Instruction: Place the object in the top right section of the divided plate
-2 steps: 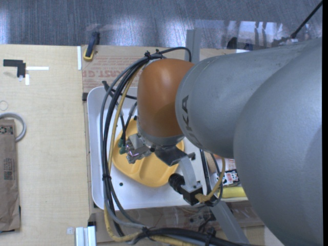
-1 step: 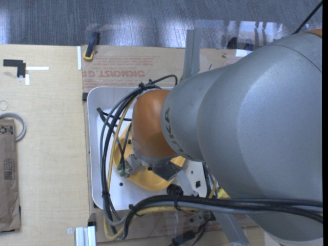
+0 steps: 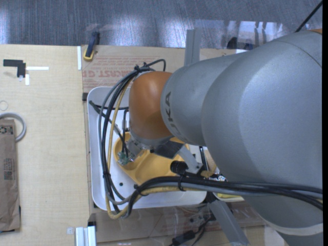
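A yellow plate (image 3: 148, 172) lies in the white bin (image 3: 96, 137), and the arm covers most of it; its dividers and sections are hidden. The arm's orange band (image 3: 148, 106) hangs right over the bin. Below the band, the grey gripper body (image 3: 128, 151) points down at the plate's left part. A small green patch (image 3: 123, 158) shows at the gripper's lower left, and I cannot tell whether it is an object. Whatever the gripper may hold is out of sight.
Black and yellow cables (image 3: 107, 137) loop down the arm's left side over the bin. A brown paper bag (image 3: 7, 173) lies at the left edge of the wooden bench. A yellow-and-black tool (image 3: 92, 45) sits behind the bin. The grey arm link fills the right side.
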Controlling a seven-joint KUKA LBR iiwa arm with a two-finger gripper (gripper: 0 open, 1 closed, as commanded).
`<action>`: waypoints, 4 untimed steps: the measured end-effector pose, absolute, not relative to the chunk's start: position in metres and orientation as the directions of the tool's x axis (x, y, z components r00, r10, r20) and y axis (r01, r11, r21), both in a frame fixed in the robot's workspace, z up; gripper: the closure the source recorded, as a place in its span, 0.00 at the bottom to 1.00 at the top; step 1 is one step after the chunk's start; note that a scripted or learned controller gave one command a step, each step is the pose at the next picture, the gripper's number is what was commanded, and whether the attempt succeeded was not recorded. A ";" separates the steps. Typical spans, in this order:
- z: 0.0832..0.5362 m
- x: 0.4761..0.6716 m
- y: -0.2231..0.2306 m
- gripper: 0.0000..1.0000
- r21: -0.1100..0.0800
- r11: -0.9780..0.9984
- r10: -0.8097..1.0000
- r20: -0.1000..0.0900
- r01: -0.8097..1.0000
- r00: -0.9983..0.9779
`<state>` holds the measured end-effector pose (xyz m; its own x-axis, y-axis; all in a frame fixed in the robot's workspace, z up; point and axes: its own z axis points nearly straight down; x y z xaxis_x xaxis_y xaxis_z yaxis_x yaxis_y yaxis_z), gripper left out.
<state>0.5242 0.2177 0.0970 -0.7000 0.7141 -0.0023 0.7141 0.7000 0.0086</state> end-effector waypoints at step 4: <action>0.107 0.480 0.227 1.00 -0.001 0.997 -0.072 -0.003 -0.072 -0.997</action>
<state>0.4798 0.2273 0.1069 -0.9974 -0.0720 -0.0029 -0.0720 0.9974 -0.0011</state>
